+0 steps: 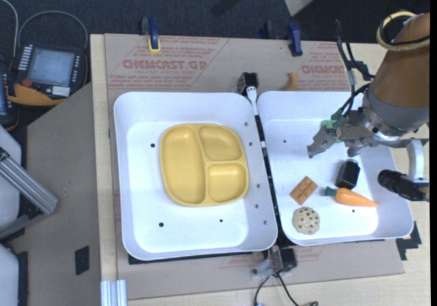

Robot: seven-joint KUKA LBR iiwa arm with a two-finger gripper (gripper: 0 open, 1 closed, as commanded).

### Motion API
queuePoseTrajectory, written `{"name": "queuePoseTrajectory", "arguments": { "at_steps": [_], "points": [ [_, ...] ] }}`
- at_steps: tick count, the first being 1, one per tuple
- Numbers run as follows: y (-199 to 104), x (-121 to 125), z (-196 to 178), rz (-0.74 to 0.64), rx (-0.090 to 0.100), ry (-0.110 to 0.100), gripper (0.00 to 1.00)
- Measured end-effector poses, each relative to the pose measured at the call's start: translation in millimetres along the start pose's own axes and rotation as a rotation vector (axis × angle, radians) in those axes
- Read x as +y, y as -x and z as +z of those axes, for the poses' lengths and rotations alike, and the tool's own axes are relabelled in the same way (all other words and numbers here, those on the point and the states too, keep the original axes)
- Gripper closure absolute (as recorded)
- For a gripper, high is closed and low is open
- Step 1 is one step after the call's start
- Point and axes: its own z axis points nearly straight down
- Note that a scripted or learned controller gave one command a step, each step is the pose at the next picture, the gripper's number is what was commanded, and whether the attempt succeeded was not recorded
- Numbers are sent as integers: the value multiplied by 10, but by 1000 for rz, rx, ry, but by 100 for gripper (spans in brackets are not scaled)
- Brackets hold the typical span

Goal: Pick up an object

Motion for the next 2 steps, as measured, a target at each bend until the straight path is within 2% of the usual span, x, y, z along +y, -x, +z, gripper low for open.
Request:
{"name": "queuePoseTrajectory", "arguments": {
  "at_steps": [1, 2],
  "points": [
    [-1, 27, -70, -3, -2, 14, 0],
    [-30, 6, 359, -2, -1, 9, 0]
  ]
}}
